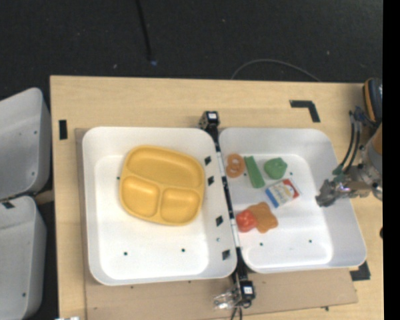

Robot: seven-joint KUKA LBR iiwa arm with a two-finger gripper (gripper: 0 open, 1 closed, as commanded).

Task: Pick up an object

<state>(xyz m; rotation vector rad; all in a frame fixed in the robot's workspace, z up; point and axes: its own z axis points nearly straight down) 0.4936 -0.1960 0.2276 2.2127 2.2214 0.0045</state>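
The right bin [320, 245] holds several small objects: an orange ring [235, 166], a green bar [254, 171], a green rounded piece [275, 168], a white packet with red and blue print [282, 193], a red piece [245, 221] and an orange piece [263, 218] touching it. My gripper [328, 195] hangs over the right side of this bin, to the right of the packet and apart from every object. Nothing shows between its fingers.
The left bin [107, 245] bears a yellow divided plate [162, 184]. A black clip divider [221, 199] runs between the bins. Cables [352, 145] hang by the arm at the right edge. White chairs [13, 152] stand left of the bench.
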